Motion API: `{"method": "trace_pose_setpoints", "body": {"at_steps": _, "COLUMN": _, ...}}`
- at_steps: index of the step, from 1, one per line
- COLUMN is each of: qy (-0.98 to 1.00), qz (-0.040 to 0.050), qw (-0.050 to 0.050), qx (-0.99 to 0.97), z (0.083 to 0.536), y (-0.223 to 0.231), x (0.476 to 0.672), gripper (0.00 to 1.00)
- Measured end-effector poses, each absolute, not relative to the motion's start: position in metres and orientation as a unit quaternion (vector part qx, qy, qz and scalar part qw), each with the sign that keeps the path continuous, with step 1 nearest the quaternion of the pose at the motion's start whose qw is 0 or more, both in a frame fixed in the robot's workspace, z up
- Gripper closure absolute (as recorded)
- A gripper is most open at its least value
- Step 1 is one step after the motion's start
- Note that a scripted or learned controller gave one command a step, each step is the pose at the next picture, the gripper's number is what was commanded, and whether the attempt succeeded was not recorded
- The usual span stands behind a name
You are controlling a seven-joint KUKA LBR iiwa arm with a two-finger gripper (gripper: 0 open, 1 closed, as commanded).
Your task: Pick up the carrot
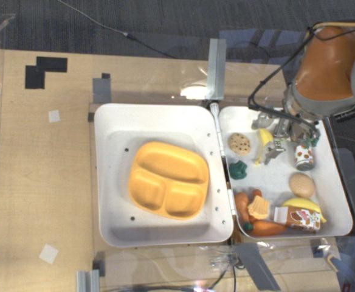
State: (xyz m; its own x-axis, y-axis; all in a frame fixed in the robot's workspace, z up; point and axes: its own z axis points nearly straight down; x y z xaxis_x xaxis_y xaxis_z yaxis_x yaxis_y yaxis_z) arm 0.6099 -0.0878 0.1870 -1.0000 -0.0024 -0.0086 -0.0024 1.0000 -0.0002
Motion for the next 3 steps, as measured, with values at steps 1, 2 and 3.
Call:
{"method": "trace_pose_setpoints", "body": {"at_steps": 1, "qy": 1.0, "qz": -0.0017, "qw": 0.014, "qx": -0.003, "z": 0.106, "y": -0.1, "x": 0.545, "gripper": 0.0}}
{"method": "trace_pose_setpoints", "body": {"at_steps": 2, "qy": 0.999, "qz": -0.0003, "qw": 0.01, "qx": 0.038, "z": 0.09, "y": -0.085, "x": 0.499, "gripper": 0.0}}
{"method": "trace_pose_setpoints", "body": {"at_steps": 3, "qy": 0.998, "qz": -0.0003, "qw": 0.008, "qx": 0.057, "z": 0.135, "y": -0.111, "x": 0.587, "gripper": 0.0}}
